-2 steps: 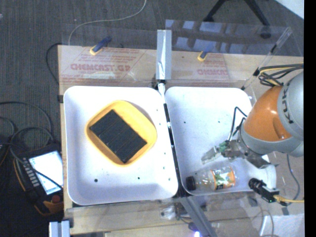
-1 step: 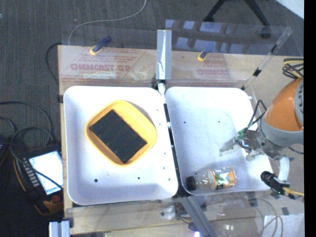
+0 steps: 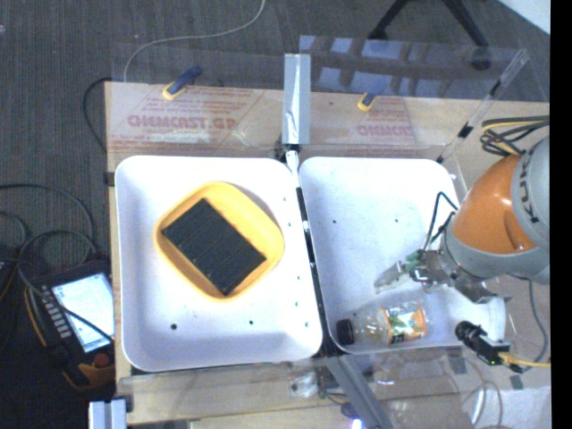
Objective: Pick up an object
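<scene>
in the camera view, a clear plastic bottle (image 3: 386, 322) is seen lying on its side at the near edge of the right bin (image 3: 366, 204) — just below and apart from the gripper (image 3: 399, 275), whose grip state cannot be told; a yellow dish (image 3: 268, 231) is seen in the left bin (image 3: 143, 195).

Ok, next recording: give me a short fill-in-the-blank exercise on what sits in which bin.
1. The yellow dish with the dark ridged insert lies in the ____ bin.
2. The clear plastic bottle lies on its ____ in the right bin.
3. The bottle rests near that bin's ____ edge.
4. The gripper is above the ____ bin.

Missing words: left; side; front; right
</scene>
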Controlling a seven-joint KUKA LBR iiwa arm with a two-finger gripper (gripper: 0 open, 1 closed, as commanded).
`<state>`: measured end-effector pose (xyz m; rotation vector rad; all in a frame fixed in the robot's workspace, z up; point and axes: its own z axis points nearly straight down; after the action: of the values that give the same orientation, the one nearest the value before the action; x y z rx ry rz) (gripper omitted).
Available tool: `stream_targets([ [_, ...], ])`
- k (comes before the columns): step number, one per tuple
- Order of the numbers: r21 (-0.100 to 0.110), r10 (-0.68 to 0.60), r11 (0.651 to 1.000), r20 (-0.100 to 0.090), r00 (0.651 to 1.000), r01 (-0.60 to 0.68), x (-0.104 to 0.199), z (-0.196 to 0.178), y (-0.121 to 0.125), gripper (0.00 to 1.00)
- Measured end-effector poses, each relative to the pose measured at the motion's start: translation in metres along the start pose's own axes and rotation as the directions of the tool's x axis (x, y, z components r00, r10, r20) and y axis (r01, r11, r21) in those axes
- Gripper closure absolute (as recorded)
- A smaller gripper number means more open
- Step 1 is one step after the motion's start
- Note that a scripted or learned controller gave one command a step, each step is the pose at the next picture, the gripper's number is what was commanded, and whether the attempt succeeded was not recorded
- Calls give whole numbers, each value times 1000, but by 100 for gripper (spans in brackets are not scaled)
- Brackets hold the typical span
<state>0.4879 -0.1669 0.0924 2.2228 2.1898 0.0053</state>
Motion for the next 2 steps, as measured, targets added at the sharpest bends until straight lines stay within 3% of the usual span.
stream_targets([
  [1, 14, 126, 992, -10, 992, -126, -12, -2, -2, 0],
  [2, 0, 2, 1000, 0, 1000, -2, -2, 0, 0, 0],
])
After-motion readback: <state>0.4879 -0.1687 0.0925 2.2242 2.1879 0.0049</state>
